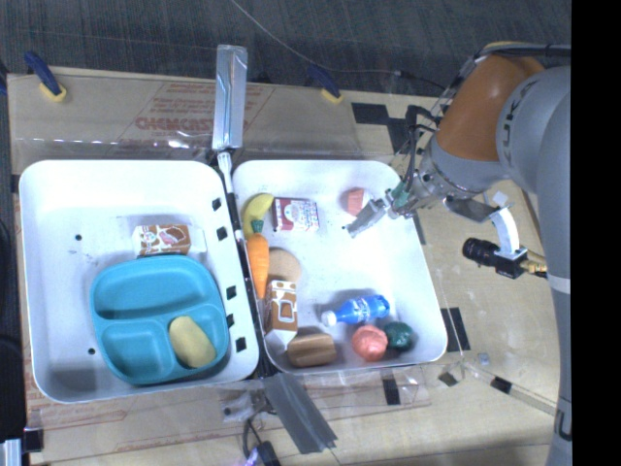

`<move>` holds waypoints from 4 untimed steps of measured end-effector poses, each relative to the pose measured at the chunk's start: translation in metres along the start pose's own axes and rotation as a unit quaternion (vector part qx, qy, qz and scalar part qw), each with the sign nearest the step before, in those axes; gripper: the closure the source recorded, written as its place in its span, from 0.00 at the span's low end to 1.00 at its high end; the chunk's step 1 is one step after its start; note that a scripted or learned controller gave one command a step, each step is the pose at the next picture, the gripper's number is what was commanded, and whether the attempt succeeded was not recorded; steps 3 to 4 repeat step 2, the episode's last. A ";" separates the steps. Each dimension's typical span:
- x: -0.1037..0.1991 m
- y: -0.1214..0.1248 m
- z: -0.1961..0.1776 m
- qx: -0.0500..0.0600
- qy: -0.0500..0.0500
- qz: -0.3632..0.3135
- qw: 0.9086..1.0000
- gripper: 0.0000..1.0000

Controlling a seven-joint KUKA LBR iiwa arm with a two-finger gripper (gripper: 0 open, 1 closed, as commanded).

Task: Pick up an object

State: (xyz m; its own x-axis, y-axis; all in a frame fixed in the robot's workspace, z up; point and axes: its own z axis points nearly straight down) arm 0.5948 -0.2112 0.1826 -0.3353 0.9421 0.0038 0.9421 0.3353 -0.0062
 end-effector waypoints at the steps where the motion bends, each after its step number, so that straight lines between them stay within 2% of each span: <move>1: 0.080 -0.036 0.060 0.004 0.003 0.028 1.000 0.00; 2: 0.032 -0.040 0.079 0.001 0.000 0.125 0.992 0.00; 4: 0.032 -0.040 0.079 0.001 0.000 0.125 0.992 0.00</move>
